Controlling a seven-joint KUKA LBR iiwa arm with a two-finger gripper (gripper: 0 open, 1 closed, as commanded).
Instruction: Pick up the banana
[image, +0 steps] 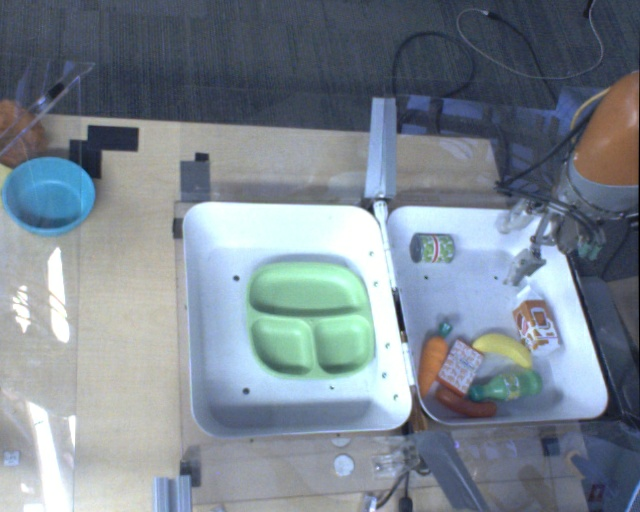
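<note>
pale wooden bench (120, 330), 2 white bins, arm poised over the right one.

the gripper (532, 250) hangs over the upper right part of the right bin (480, 235), jaws apart and nothing between them. the banana (502, 350) lies toward the bin's near edge from the jaws, well apart from them, its long axis running left to right with a slight tilt. it's crowded in there: a green bottle (510, 385) just below it, a small carton (460, 366) at its left end, a carrot (432, 362) beyond that, a snack packet (537, 326) up to its right. a green can (433, 248) sits alone near the far left corner. the left bin (210, 300) holds a green tray (312, 318); a blue bowl (48, 195) sits far left on the bench.
</note>
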